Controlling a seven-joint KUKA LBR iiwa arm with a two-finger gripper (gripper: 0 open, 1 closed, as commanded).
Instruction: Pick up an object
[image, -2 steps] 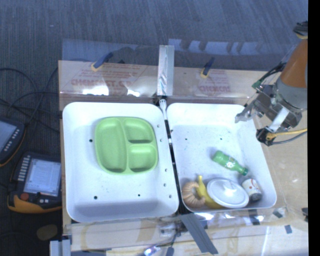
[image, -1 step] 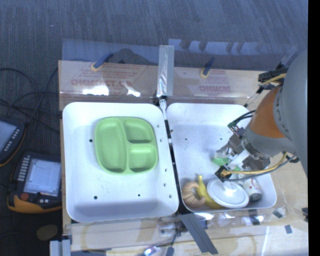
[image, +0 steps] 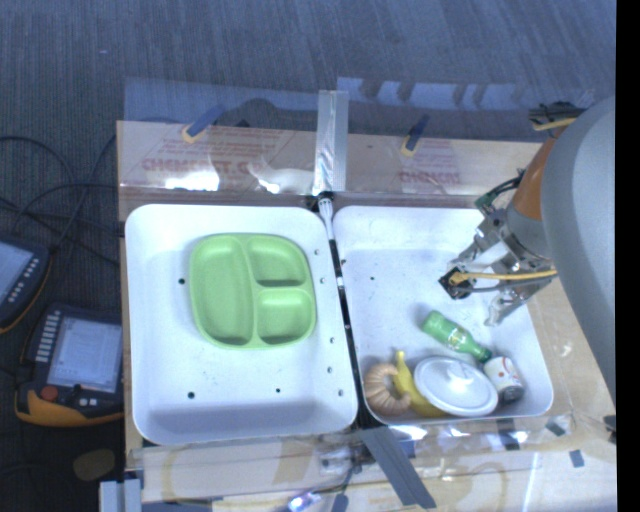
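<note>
The gripper (image: 508, 295) is hanging over the right bin (image: 400, 265), just beyond the green bottle (image: 455, 336) and off to its right. Nothing is sitting in its grasp, and whether it is spread or closed I cannot tell from this slant.

The pickable things are all crowding the near side of the bottle. A white bowl (image: 456, 386) is lying just in front of it, and a small red-and-white can (image: 505, 378) is sitting to the bowl's right. A banana (image: 403, 378) and a brown ring-shaped roll (image: 385, 390) are pressing in on the bowl's left. I'm judging the bottle the likeliest target, being nearest and lying clear on top.

Well left of the bottle, a green divided plate (image: 252, 290) is resting alone in the left bin (image: 160, 380).

As for writing, the can's label and the reddish print on the cardboard (image: 170, 160) behind the bins are both too blurred to read.
</note>
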